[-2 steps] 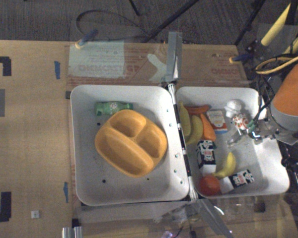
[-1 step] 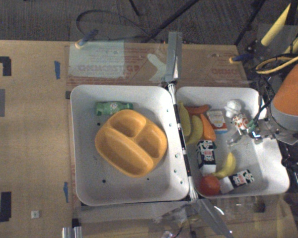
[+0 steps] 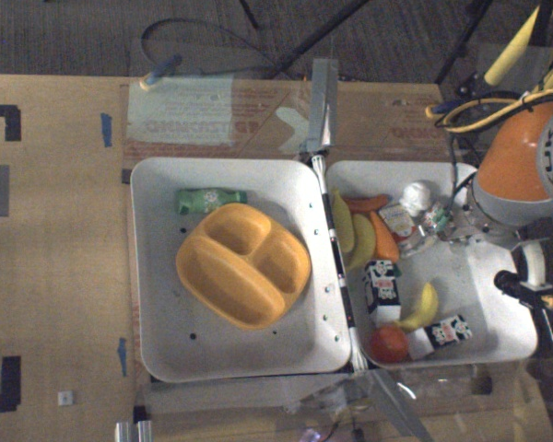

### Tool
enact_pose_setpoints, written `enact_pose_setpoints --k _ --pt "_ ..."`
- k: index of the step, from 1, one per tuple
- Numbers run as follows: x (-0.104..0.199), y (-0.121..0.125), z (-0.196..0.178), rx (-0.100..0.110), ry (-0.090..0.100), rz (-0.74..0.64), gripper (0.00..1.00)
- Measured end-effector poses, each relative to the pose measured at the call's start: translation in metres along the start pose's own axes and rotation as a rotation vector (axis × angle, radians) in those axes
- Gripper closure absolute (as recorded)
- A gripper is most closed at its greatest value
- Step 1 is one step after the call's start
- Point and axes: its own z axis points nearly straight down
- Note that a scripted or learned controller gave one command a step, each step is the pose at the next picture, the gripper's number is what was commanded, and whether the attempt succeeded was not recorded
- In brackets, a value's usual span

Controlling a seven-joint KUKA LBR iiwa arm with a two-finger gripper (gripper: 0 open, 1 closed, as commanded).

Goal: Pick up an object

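Note:
The right bin [image 3: 498,334] holds several items. Along its left wall lie a yellow banana [image 3: 343,221], an orange carrot-like piece [image 3: 383,236] and a red-orange one [image 3: 364,203]. A black-and-white milk carton [image 3: 382,288], a small banana [image 3: 421,308], a red tomato [image 3: 389,343] and a second carton [image 3: 447,331] sit toward the front. A clear bottle with a white cap [image 3: 417,208] lies at the back. My gripper [image 3: 450,225] reaches in from the right, low beside that bottle, below the arm's orange band [image 3: 525,159].
The left bin [image 3: 157,339] holds an orange divided plate [image 3: 243,264] and a green packet [image 3: 210,200] behind it. A metal divider [image 3: 332,238] separates the bins. Cables [image 3: 479,109] hang at the back right, and a black fitting [image 3: 525,288] juts over the right bin.

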Motion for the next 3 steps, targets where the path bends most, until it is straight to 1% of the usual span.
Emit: enact_pose_setpoints --k 1,2,3 --pt "0.007 0.052 0.001 0.010 0.002 -0.088 0.00" --pt "0.008 0.063 -0.075 -0.001 -0.001 -0.058 0.00" --pt "-0.006 0.064 -0.025 -0.002 -0.001 -0.075 0.00"
